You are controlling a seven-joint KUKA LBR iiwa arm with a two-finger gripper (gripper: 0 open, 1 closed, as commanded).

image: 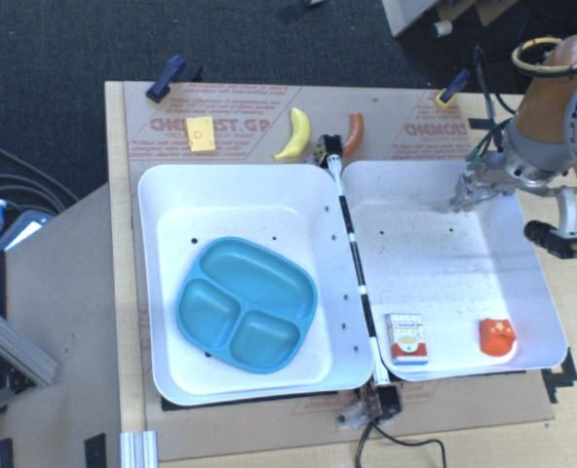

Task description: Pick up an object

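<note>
Jaws: cannot tell how they stand; the gripper is small and blurred, with nothing visibly between its tips. It hangs over the far right corner of the right bin, well apart from anything it could lift.

Bench: carries both bins side by side.
Left bin: holds a blue divided plate near its middle.
Right bin: two candidates, both at the near edge.
Small box: red and white, near left corner of the right bin.
Red block: near right corner, apart from the box.

Step in hand, judged: approach, no pick begun. Next move calls for travel to the near edge, centring over one item, then descent.
</note>
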